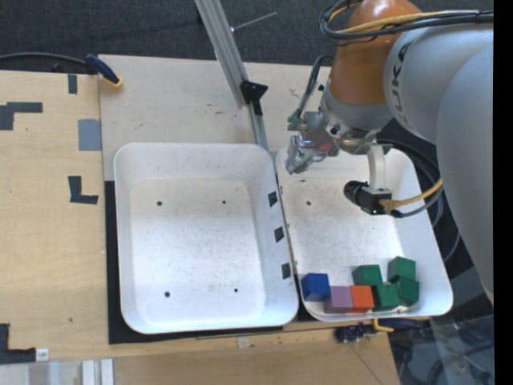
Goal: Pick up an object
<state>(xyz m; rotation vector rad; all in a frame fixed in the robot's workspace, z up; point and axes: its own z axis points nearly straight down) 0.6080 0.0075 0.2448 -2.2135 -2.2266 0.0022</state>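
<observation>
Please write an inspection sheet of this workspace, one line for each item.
Surface: wooden bench bearing left bin and right bin side by side.
Job's things: blue block, purple block, orange block and green blocks bunched in the right bin's near corner.
Clutter: grey tape and dark tape marks on the bench.
Gripper: gripper over the right bin's far left corner, apart from the blocks.
Cables: black cable at far left; cables along the arm.
Surroundings: metal rail crossing the dark floor.
</observation>
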